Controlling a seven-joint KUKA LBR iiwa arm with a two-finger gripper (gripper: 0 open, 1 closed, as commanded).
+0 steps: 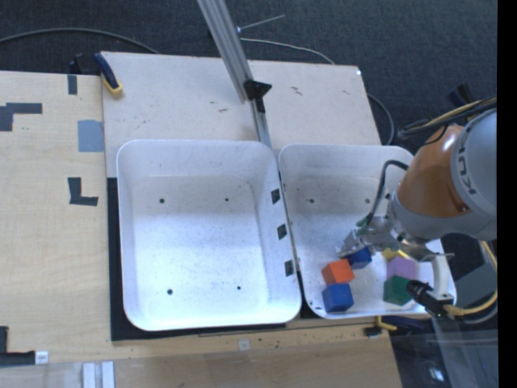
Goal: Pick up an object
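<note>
The right bin (323, 176) holds several small blocks near its front right corner. An orange block (338, 272) lies beside a blue block (338, 297) at the front edge. A smaller dark blue block (359, 256) sits right under my gripper (361, 242). Further right are a purple block (402, 268), a green block (397, 290) and a bit of yellow (391, 255). My gripper is low in the bin, at the small dark blue block, with the orange-banded wrist (432, 184) above it. The wrist hides part of the pile.
The left bin (202, 233) stands next to the right one, sharing a middle wall. A metal camera pole (230, 47) crosses the bench at the back. A yellow and blue clamp (107, 73) lies at the back left. Cables run past the right bin.
</note>
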